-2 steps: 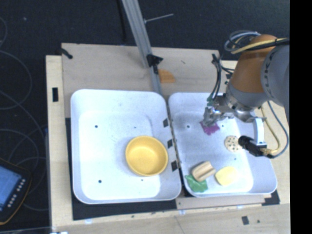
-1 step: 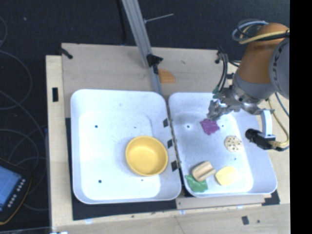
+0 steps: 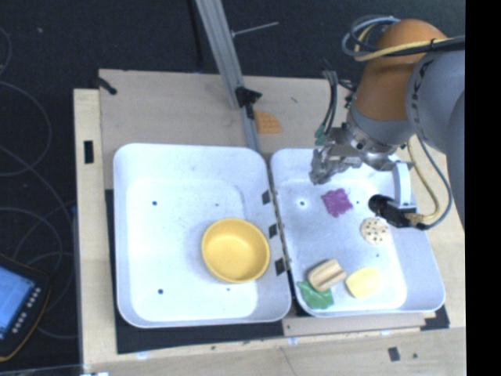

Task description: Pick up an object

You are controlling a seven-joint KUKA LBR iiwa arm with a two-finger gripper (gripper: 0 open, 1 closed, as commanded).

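Arm (image 3: 407, 61): reaches in from the right, its orange band above the wrist, over the far part of the right bin.
Claw (image 3: 322, 171): hangs over the far left corner of the right bin; whether it is spread or pressed together cannot be told, and nothing can be seen in it.
Right bin (image 3: 419, 269): white and shallow, on the desk (image 3: 156, 108), touching the left bin along the middle.
Purple piece (image 3: 337, 202): lies in the right bin, just beside and nearer than the claw.
Spotted ball (image 3: 375, 229): right of the purple piece, near a black part of the arm's fitting.
Tan block (image 3: 325, 273): near edge of the right bin, next to a green scrap (image 3: 315, 294).
Yellow block (image 3: 363, 282): just right of the tan block.
Left bin (image 3: 141, 210): holds a yellow bowl (image 3: 235, 250), upright, towards its near right side.
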